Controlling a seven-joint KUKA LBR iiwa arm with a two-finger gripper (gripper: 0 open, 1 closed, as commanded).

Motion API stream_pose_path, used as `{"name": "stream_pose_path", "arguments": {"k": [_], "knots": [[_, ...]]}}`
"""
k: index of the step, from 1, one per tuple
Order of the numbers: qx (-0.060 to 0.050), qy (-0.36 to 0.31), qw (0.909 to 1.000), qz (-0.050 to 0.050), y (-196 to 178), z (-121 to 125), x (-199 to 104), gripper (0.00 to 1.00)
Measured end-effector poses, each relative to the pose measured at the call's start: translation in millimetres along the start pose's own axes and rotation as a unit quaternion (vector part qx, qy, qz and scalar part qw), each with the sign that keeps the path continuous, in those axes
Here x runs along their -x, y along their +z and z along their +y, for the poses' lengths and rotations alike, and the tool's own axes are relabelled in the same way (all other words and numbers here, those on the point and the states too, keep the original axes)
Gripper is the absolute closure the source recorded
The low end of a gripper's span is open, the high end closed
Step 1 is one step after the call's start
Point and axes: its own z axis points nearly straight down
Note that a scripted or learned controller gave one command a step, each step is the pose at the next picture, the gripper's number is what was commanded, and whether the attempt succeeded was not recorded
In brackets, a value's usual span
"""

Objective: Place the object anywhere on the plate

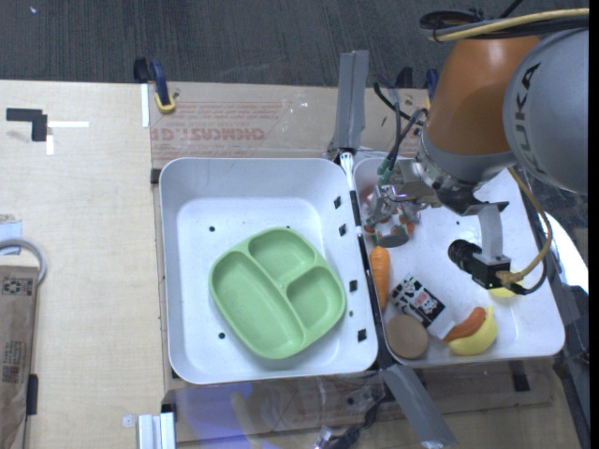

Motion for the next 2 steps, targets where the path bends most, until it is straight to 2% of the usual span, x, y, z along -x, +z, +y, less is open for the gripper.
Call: {"name": "stream_pose_path", "arguments": {"k": [1,2], "knots": [[-0.002,-0.074,0.9973,0.000,69.7,-48.4,-102.4,1.00],[-0.001,-0.073,0.9973,0.000,69.5,-48.3,-102.1,0.00]]}}
